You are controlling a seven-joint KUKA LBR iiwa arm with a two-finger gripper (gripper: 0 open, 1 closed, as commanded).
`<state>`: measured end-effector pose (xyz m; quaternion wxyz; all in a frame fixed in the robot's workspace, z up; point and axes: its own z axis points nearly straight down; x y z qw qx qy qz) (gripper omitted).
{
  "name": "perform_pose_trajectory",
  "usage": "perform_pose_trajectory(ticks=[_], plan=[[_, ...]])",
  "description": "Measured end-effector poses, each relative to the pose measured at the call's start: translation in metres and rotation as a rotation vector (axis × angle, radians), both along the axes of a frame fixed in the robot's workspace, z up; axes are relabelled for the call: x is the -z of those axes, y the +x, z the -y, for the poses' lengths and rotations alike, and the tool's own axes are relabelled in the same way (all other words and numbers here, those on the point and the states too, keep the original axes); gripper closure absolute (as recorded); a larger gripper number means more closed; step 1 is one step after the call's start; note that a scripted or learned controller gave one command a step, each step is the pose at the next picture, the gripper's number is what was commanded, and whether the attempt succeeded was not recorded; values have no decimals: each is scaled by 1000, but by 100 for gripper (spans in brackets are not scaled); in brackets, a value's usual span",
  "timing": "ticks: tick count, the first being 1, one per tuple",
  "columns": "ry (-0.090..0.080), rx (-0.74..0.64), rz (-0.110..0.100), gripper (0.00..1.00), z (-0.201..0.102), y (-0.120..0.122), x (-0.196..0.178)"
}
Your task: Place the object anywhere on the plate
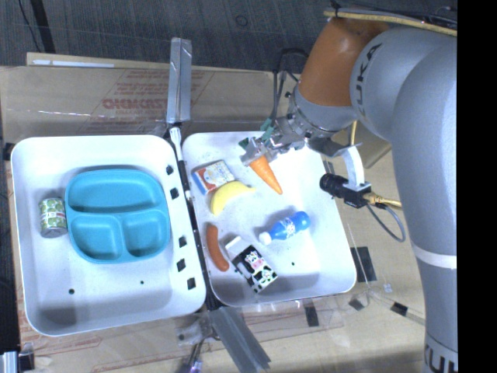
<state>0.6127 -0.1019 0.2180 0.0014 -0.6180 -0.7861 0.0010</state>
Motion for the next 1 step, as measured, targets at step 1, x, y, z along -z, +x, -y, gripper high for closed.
perform_pose_trajectory(ticks=[1], plan=[[0,-96,-1,100,-73,-24,27]])
